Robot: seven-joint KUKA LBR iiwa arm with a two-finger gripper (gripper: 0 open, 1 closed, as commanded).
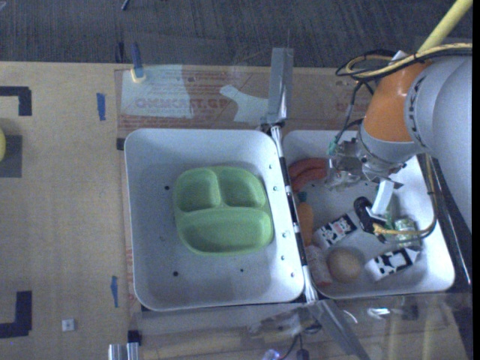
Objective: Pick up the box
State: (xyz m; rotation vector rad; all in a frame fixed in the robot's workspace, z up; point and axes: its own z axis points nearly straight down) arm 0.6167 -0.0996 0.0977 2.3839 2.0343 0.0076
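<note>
The claw hangs over the upper part of the right bin, under the grey wrist with its orange band. It is seen from above, and I cannot tell whether it is released or clenched.

Just to the view's left of the claw, an orange-red oblong thing lies close to the wall that the two bins share. Below the claw, toward the near edge of the bin, a black-and-white box lies flat on the white floor, apart from the claw. To the left of that box and lower than the claw, a smaller orange thing lies along the same shared wall.

Farther down from the claw, a tan round thing sits just beside the box's lower edge. Down and to the right of the claw, a second black-and-white box lies near the bin's lower right corner, just beside the tan round thing. It too is well apart from the claw.

Well to the left of the claw, past the shared wall, is the left bin. A green divided plate rests near its middle, its three compartments showing.

Farthest from the claw, the tan bench carries strips of blue tape and black corner marks.
</note>
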